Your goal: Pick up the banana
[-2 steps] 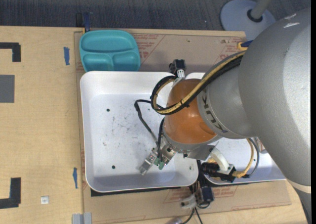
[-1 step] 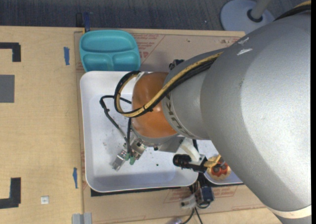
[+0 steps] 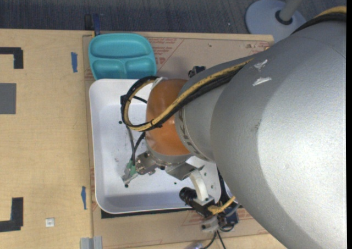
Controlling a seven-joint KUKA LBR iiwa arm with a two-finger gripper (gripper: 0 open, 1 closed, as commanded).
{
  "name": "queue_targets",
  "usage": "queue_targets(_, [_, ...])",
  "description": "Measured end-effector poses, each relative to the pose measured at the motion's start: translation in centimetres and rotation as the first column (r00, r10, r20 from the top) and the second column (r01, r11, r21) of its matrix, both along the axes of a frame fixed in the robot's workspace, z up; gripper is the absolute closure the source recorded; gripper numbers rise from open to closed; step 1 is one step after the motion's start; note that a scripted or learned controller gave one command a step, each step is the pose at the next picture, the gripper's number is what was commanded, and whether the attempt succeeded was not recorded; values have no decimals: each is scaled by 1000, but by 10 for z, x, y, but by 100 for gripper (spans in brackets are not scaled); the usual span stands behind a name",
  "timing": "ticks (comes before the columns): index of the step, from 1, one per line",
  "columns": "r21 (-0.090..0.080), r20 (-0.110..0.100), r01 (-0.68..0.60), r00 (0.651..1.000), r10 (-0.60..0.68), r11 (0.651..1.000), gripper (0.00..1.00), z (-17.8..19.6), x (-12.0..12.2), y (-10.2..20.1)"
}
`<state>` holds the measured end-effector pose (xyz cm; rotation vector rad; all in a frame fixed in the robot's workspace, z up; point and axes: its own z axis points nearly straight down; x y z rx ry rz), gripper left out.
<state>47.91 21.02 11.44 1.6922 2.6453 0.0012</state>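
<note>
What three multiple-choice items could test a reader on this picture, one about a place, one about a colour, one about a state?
1. Where does the teal tray lie?
A. beyond the far edge of the white bin
B. inside the bin
C. on the carpet

2. What colour is the band above the arm's wrist?
A. blue
B. orange
C. green

3. How does the arm stand relative to the bin?
A. parked away from it
B. reaching over it, covering much of it
C. lying flat on the bench beside it

Answers: 1 A, the tray touches the bin's upper rim from outside. 2 B, the band is plainly orange. 3 B, the arm's grey body hides the bin's right part.
</note>
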Motion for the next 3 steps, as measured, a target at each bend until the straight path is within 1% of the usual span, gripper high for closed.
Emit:
queue_targets(1, [0,-1,188,982,-188,982,0,-19,23,5])
queue_targets(2, [-2,-4,362,932,-362,932,0,3,-1,5])
queue_targets(3, [-1,-4,361,933,-361,933,100,13,0,6])
